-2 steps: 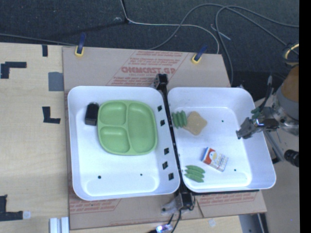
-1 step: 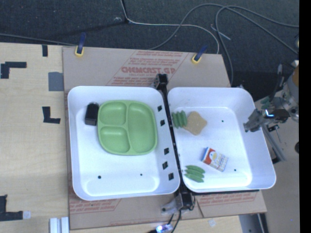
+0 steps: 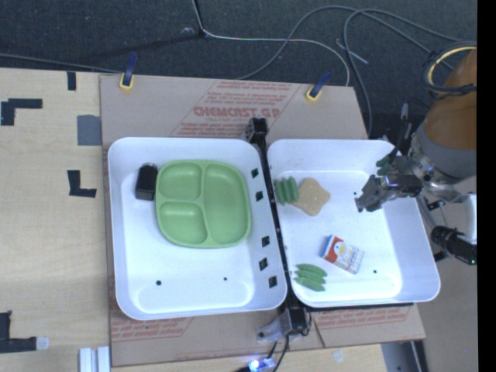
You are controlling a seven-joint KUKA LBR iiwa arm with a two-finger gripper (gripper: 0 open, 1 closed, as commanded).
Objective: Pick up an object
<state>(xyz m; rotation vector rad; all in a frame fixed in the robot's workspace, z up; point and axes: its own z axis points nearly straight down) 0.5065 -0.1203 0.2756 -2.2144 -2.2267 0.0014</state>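
The right bin [image 3: 403, 285] holds a tan cookie-like piece [image 3: 313, 196], a green ridged piece [image 3: 286, 190] beside it, a small red, white and blue box [image 3: 342, 253], and a green pea pod [image 3: 311, 277] near the front. My gripper [image 3: 369, 198] hangs over the right part of this bin, right of the tan piece and above the small box. Nothing shows between its dark fingers. The left bin [image 3: 128, 285] holds a green divided plate [image 3: 204, 203] and a small black block [image 3: 146, 181].
Both bins rest on a brown cardboard sheet [image 3: 232, 103] with red print. A black clamp strip [image 3: 267, 215] runs between the bins. Cables [image 3: 310, 29] lie across the dark floor behind. The arm's orange band [image 3: 463, 76] is at the right.
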